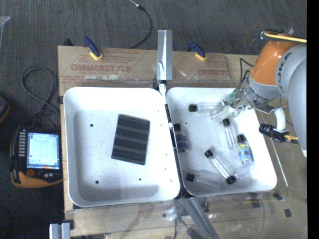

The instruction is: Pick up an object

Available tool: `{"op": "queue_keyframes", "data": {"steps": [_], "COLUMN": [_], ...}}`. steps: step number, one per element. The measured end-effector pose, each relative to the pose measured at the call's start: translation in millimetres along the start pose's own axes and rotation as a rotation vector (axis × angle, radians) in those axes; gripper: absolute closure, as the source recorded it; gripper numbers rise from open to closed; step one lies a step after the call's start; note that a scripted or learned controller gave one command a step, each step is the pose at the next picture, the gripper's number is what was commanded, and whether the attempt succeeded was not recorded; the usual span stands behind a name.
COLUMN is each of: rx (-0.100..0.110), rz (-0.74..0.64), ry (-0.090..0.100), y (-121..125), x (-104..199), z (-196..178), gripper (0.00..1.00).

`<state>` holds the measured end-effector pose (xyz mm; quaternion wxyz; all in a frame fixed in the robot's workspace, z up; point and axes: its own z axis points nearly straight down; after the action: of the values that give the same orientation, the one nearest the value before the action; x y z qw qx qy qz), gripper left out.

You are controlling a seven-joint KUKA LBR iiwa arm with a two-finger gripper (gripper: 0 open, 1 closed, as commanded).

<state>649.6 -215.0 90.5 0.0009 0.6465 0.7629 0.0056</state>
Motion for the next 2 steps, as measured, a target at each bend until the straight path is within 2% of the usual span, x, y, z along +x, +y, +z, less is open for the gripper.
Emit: {"op": "queue_keyframes", "data": {"steps": [1, 2], "rx": [-0.004, -0.001], "rz": [-0.038, -0.076], "ry": [-0.005, -0.011], "y": [-29, 4], "x": [4, 23], "z": [-1, 1], "gripper": [0.00, 0.00]}}
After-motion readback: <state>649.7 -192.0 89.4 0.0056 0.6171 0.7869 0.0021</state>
